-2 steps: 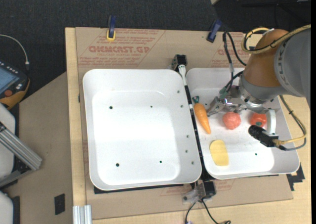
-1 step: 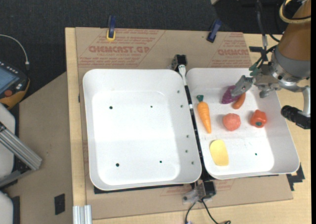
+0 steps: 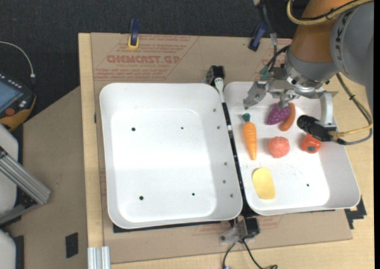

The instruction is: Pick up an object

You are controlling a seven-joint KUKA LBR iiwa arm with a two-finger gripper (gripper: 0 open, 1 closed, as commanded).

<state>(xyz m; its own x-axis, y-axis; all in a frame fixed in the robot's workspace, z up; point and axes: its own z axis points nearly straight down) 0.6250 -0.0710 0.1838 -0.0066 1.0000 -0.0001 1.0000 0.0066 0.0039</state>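
Gripper [image 3: 279,97] low over purple grapes [image 3: 276,114] in right bin [image 3: 332,193]; finger state unclear; carrot [image 3: 250,138] nearby.

I count two white bins. One bin [image 3: 160,155] sits at 9 o'clock and the other bin [image 3: 309,193] sits at 3 o'clock. In the 3 o'clock bin I count six toy foods. There is one carrot [image 3: 250,138], one bunch of purple grapes [image 3: 276,113], one small orange sausage [image 3: 288,117], one pink-red round fruit [image 3: 279,146], one red-orange piece [image 3: 310,143] and one yellow piece [image 3: 264,183]. At 12 o'clock I count two blue clamps, one [image 3: 134,34] and two [image 3: 257,35].
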